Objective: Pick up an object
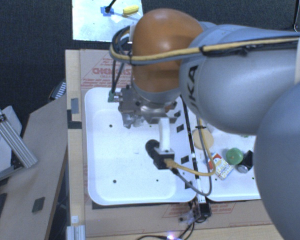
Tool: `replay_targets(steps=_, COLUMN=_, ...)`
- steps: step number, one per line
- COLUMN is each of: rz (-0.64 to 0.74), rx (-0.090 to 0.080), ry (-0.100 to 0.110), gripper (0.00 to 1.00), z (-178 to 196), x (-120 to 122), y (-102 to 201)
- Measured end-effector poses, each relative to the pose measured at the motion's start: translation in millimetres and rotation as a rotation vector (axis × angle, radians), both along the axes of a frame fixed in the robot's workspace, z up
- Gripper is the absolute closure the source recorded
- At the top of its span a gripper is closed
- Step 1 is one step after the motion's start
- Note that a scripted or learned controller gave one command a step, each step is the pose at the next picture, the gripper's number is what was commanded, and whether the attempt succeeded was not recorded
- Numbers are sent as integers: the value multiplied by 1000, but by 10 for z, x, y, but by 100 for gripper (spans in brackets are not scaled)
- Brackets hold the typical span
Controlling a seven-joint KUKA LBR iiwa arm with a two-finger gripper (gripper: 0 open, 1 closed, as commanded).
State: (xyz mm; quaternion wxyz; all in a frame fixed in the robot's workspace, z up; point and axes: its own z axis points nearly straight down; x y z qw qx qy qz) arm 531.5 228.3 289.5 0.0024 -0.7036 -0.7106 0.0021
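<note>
The things to pick lie in the right-hand bin (235,189): a green round thing (234,155), a small red-and-white packet (221,167) just beside it, and something black (246,161) cut off by my arm (250,84), too hidden to name. My arm covers most of that bin. It reaches in from the right, its orange band (162,44) above the wrist, and sets my pincer (134,115) over the far part of the left-hand bin (105,184). I cannot tell whether the pincer is clenched or released. My casing reads "KA". The cardboard (97,71) under the bins bears red print starting "CHEMA", the rest hidden.
</note>
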Motion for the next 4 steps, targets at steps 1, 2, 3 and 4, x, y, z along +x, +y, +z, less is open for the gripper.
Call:
replay_targets(steps=1, rz=-7, rx=0, ry=-6, gripper=0, z=34, x=29, y=-36)
replay_targets(steps=2, rz=-4, rx=1, ry=-7, gripper=100, z=143, x=34, y=-33)
replay_targets(steps=3, rz=-12, rx=-4, ry=4, gripper=100, z=-646, x=-479, y=-472)
replay_targets(steps=4, rz=0, rx=11, ry=-25, gripper=100, z=1082, x=-303, y=95)
